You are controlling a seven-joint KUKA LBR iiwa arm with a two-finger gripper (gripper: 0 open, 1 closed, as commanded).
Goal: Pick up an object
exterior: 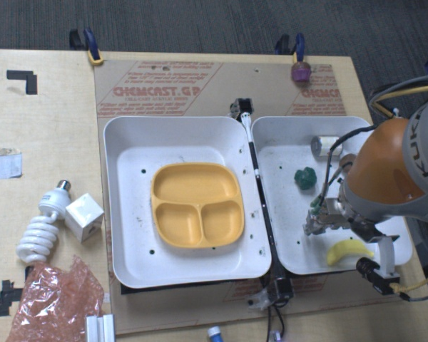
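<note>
Camera view, working near to far, all places given off the right bin (285,137). Banana (347,252) is lying at this bin's near edge, just beside the gripper (318,224), which is hanging low over the bin floor a little left of and behind the fruit. Can't tell how the tool is set, or whether it is pinching anything; the wrist is blocking it. Nothing is showing as lifted, so I'm judging the pick as not done: grasp and raise are both outstanding. Green object (305,178) is sitting further back in the bin, apart from the gripper. Grey cylinder (326,145) is lying at the bin's far wall. Left of the bin, the other bin (121,191) is holding a yellow divided tray (197,204). Beyond both, the brown board (164,84) is reading "CHEMCAST GP" in red. Arm's grey casing is showing "KU" at the right.
</note>
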